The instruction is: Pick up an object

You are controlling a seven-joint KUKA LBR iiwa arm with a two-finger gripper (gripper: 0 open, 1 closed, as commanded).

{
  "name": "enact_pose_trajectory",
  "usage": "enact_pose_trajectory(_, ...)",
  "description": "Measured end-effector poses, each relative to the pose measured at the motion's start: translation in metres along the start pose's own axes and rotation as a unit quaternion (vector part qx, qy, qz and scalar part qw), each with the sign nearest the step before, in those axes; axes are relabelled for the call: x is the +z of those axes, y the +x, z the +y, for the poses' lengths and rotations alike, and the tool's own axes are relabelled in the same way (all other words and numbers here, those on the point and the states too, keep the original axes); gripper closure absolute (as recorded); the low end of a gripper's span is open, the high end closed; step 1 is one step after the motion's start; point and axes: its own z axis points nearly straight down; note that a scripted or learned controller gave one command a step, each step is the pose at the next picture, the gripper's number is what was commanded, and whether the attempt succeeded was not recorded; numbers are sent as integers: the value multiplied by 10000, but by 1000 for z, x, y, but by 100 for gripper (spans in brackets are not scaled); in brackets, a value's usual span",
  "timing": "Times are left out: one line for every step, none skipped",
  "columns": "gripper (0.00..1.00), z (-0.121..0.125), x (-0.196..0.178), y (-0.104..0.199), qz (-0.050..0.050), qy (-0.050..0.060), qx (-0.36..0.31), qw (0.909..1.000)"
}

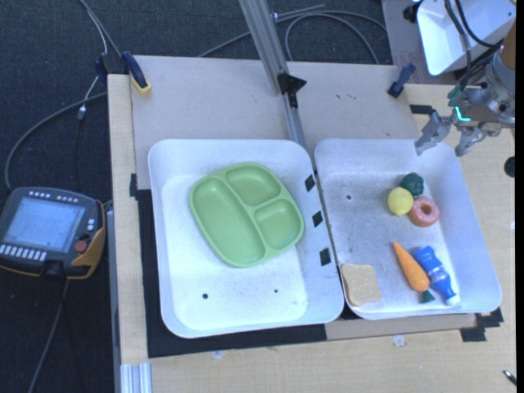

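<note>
Gripper fingers apart, nothing btwn, over far-right corner of right bin | nearest obj: yellow lemon by dark green item + pink donut | lies toward cam & slightly left of gripper | carrot farther

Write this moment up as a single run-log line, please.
phase: approach | gripper: open, above right bin far rim, holding nothing | toys: in right bin | green plate: left bin

Divided plate in left bin
</note>
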Motion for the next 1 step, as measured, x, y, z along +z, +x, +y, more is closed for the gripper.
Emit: enact_pose_trajectory(0, 0, -1, 0, -1, -5, -1, 10000)
